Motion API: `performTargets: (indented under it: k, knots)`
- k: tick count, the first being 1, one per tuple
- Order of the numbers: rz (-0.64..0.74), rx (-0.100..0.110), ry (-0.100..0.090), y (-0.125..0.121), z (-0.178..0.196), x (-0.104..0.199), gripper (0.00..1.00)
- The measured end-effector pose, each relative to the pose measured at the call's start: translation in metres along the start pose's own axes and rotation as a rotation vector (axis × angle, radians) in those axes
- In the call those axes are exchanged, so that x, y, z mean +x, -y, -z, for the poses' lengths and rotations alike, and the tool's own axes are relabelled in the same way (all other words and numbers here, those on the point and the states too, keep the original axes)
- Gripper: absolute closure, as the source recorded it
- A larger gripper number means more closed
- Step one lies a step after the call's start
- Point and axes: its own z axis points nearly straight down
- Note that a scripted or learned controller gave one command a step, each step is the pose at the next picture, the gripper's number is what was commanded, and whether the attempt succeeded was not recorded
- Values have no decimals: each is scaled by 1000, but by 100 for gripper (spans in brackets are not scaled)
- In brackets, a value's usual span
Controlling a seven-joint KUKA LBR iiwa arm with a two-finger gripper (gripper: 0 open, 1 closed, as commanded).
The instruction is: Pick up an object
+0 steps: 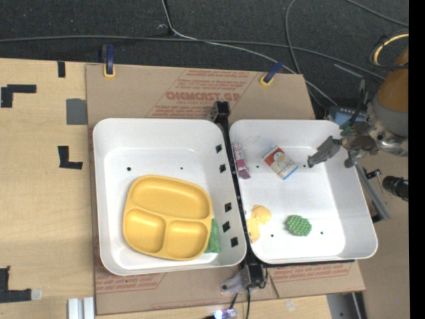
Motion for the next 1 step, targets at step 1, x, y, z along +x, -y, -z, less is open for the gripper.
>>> performTargets:
  k: [1]
  knots:
    - [3, -12, 3, -3, 7, 0, 0]
